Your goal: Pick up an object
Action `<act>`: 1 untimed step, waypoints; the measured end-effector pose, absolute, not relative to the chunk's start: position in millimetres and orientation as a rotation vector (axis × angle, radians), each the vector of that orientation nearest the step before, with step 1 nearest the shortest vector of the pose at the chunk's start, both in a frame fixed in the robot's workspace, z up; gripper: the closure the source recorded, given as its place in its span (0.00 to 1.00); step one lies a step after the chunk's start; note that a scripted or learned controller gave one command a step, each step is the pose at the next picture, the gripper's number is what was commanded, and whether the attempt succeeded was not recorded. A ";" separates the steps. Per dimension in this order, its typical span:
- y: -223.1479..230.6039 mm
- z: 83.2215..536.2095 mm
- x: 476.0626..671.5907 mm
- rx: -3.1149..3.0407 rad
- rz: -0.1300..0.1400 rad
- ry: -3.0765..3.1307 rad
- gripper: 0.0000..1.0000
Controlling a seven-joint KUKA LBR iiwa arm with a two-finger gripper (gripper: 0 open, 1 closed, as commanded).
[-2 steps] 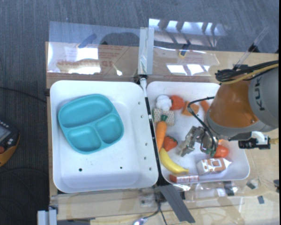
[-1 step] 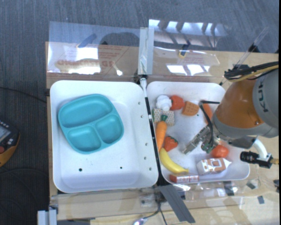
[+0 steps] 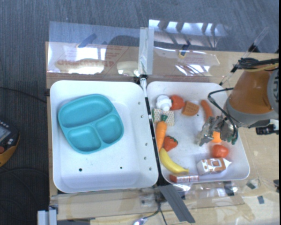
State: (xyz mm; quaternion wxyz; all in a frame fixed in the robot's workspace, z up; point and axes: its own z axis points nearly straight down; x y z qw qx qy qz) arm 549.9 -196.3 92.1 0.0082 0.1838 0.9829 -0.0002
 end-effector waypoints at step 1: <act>-156.3 246.9 545.5 0.771 0.000 3.041 1.00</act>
